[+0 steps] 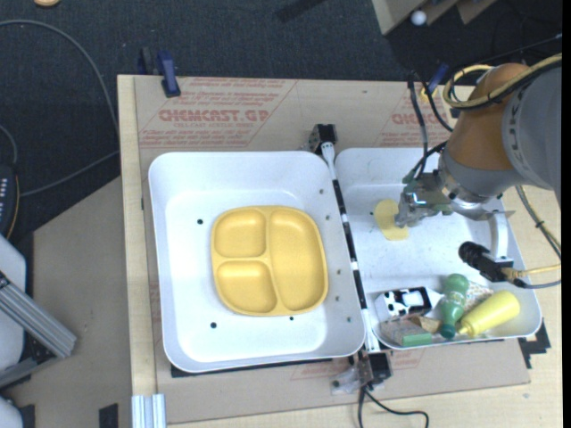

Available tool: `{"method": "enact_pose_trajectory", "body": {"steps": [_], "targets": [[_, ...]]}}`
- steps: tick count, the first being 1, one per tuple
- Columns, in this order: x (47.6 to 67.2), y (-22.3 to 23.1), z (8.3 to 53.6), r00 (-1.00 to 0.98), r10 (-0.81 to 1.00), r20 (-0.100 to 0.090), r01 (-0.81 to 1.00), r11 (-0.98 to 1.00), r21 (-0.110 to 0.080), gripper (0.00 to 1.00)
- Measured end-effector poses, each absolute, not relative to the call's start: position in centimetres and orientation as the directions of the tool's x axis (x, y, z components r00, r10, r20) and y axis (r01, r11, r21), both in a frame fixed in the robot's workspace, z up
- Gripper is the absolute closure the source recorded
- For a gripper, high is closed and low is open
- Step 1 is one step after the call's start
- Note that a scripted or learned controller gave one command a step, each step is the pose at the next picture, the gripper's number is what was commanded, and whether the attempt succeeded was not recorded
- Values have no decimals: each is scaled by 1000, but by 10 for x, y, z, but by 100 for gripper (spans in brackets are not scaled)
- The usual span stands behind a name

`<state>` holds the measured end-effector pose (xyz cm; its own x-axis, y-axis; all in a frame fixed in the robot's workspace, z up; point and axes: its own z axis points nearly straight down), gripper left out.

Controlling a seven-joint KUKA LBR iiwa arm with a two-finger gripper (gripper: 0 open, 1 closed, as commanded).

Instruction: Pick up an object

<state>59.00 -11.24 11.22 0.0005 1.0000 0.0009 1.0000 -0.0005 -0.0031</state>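
the table point(134, 194) carries two white bins. the left bin point(178, 194) holds a yellow divided plate point(268, 260). the arm point(500, 132) reaches into the right bin point(366, 172), its pincer point(406, 214) low over a small pale yellow object point(387, 218), touching or just above it; whether it is clenched or released, i cannot tell. a yellow bottle point(489, 314), green toy point(453, 294) and black-and-white item point(406, 301) crowd the near corner.

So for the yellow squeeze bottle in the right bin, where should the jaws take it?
Across the middle of the yellow bottle, coming from above. It lies on its side, slanted, in the right bin, with its long sides exposed; the green object crowds its lower-left end.
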Motion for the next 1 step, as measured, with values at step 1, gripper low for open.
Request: {"method": "enact_pose_trajectory", "body": {"steps": [1], "targets": [[520, -103, 139, 0, 1000, 1, 1000, 0, -2, 100]]}}
